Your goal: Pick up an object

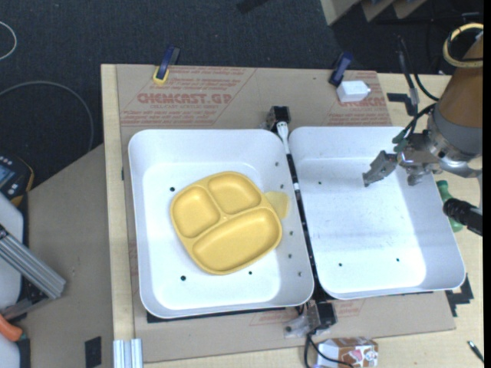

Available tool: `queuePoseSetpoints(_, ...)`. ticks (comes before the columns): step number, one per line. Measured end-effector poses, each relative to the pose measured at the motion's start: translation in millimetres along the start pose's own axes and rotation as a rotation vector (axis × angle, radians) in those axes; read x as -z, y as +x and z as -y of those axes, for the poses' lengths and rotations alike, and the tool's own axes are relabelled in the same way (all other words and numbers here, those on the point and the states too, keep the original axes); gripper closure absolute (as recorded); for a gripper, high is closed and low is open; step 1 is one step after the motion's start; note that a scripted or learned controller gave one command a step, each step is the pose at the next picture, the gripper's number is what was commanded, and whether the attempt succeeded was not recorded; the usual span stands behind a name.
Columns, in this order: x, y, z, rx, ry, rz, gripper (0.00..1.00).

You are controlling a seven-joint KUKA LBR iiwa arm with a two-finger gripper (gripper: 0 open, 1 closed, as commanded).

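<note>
A yellow divided plate (225, 222) with three compartments lies flat in the left bin (153, 159), a little right of its middle. A pale yellow piece (278, 202) pokes out from under the plate's right edge. My gripper (397, 172) hangs over the upper right part of the right bin (368, 259), far from the plate. Its two grey fingers are spread apart and open, with nothing between them. White bin floor shows below them.
A black clip (279, 118) sits at the top of the seam between the bins. A yellow-and-blue clamp (164, 65) and a white block (353, 90) rest on the cardboard behind them. A green object (453, 210) sits at the right bin's right rim.
</note>
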State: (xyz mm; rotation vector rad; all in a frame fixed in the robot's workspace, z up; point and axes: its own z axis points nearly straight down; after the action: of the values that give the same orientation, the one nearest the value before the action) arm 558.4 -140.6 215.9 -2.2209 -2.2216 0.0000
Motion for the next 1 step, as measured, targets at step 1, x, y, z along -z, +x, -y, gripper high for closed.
queuePoseSetpoints(1,115.8,77.5,36.6,0.01,-0.013,-0.002,0.0)
